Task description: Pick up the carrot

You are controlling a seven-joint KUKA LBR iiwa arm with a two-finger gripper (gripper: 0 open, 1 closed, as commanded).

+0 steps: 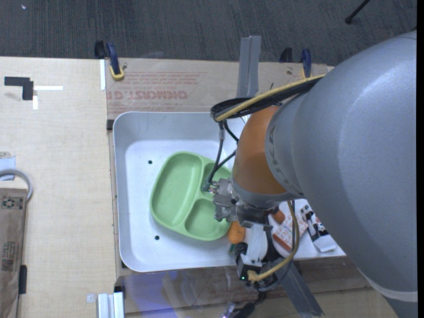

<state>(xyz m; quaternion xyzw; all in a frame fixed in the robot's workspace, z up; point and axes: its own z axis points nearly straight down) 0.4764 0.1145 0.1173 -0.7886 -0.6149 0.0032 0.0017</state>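
A small orange piece, most likely the carrot point(236, 231), peeks out just below the gripper point(228, 218) near the front of the wall between the two bins. The gripper hangs low over the right end of a green two-compartment plate point(177, 191) that lies in the left bin point(132, 197). The grey arm and its orange band cover most of the carrot and the gripper's tip. Whether the carrot is held cannot be made out.
White printed packets point(310, 225) and an orange-and-white packet point(285, 234) lie in the right bin under the arm. A brown paper bag point(10, 244) sits on the bench at far left. Cardboard point(159, 88) lies behind the left bin.
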